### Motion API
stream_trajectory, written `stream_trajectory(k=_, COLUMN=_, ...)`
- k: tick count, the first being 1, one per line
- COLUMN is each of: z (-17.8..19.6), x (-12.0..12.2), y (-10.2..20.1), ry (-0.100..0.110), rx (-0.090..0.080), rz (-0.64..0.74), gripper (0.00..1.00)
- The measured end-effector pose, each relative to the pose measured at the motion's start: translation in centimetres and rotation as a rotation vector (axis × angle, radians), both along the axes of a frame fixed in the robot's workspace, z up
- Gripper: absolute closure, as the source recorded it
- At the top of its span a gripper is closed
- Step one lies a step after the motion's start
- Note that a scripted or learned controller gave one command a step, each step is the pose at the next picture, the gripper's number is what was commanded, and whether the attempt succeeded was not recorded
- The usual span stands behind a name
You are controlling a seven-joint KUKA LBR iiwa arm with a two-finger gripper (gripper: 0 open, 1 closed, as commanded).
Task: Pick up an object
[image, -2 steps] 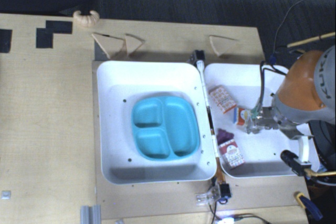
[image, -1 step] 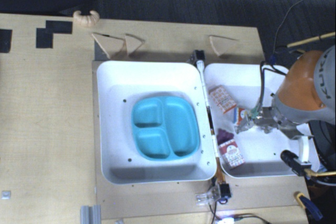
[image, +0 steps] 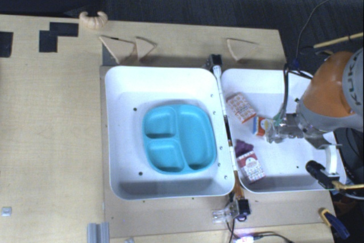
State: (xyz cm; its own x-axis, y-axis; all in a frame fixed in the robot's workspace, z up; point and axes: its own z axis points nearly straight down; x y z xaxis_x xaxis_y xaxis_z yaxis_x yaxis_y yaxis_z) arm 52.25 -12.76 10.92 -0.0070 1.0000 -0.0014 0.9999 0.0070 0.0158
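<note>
Your gripper [image: 277,132] hovers mid right bin [image: 296,176], beside an orange-white packet [image: 261,125]; you cannot tell its finger state.

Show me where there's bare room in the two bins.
Left bin: bare floor rings the blue tray, widest along its far and left sides. Right bin: crowded at its left by packets and the gripper; bare patches lie at the far right corner and near edge.

The arm [image: 333,94] reaches in from the right, end effector [image: 277,132] lowered.
</note>
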Motion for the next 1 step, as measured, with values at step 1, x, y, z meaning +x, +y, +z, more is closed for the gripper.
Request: stream_trajectory(k=1, z=2.81, x=4.07, y=-6.73, ry=0.011, rx=-0.001, rz=-0.005, gripper=1.00)
